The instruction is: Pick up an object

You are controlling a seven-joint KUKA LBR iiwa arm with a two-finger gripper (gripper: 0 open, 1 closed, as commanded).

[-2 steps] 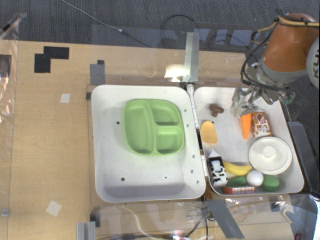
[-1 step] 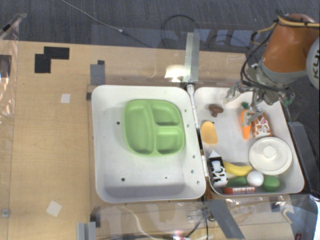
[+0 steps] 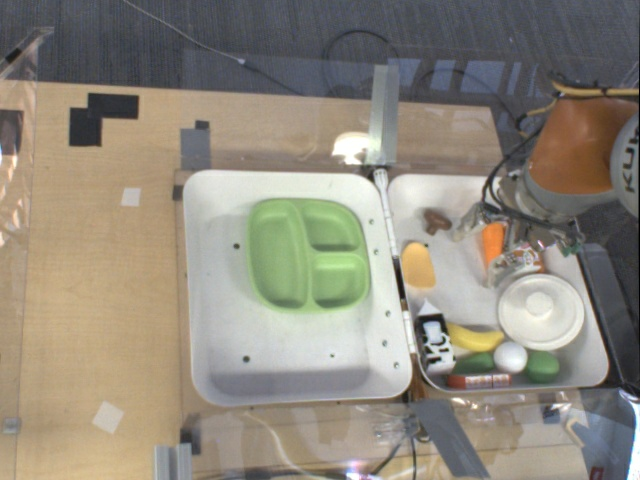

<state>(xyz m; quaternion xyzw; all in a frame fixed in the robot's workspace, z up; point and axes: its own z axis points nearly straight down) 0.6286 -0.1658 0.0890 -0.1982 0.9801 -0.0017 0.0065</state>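
Note:
My gripper [image 3: 503,236] hangs below the orange wrist band, low over the back of the right bin [image 3: 455,200]. An orange carrot-like piece [image 3: 492,243] lies right at the gripper, partly covered by it; whether it is held cannot be made out. A small brown object [image 3: 435,220] lies to the gripper's left. In front of it sit a pale orange piece [image 3: 418,265], a white bowl [image 3: 540,310], a banana [image 3: 473,337], a white egg [image 3: 510,356], a black-and-white box [image 3: 433,341] and green pieces [image 3: 542,366].
The left bin [image 3: 215,358] holds a green divided plate [image 3: 305,254]. A metal post [image 3: 384,113] stands behind the rim shared by the bins. A red item [image 3: 470,379] lies at the right bin's front wall. Bare wooden bench [image 3: 90,298] extends to the left.

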